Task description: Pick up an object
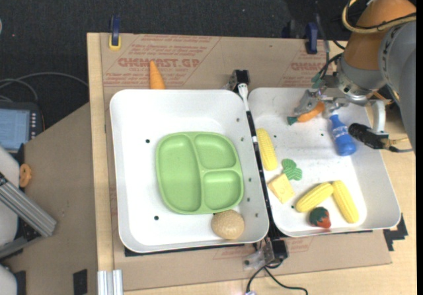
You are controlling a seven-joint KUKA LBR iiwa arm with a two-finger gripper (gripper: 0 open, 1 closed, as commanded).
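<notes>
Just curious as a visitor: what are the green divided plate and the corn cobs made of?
The green divided plate looks like moulded plastic, matte and evenly coloured with rounded edges. The corn cobs seem to be toy plastic or rubber, uniformly bright yellow with a slight sheen; which one I can't tell.

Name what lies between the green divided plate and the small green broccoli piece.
In the camera view, a yellow corn cob and both bins' meeting rims lie between the green divided plate and the small green broccoli piece.
</notes>
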